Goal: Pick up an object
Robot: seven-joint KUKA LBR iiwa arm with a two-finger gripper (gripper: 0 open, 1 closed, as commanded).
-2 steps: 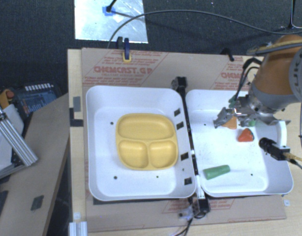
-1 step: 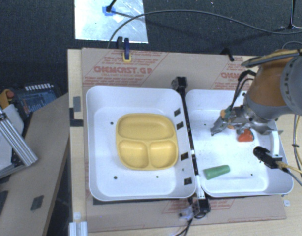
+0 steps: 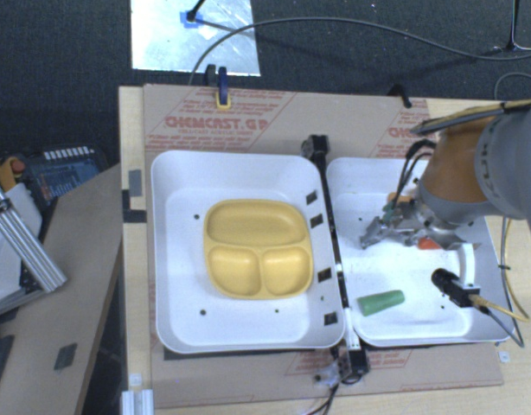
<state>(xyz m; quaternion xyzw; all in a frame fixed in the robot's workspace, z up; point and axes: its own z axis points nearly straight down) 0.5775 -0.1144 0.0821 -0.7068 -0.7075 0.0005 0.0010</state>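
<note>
The gripper (image 3: 388, 230) hangs low in the right bin (image 3: 356, 195), and its grip, spread or closed, cannot be told. A smooth green stubby cylinder (image 3: 380, 301) lies apart from it near the front wall, bare white floor around it. A glossy yellow divided plate (image 3: 255, 247) sits mid left bin (image 3: 175, 232).

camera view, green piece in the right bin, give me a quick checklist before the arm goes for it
1. Green piece lies free on the floor of the right bin, nothing on top of it: ok.
2. Tool lined up over the green piece: not ok, it sits further back in the bin.
3. Tool free of any load: cannot tell.
4. Small orange thing next to the tool, partly hidden by the arm, out of the way: cannot tell.
5. Yellow plate lies in the left bin, away from the move: ok.
</note>
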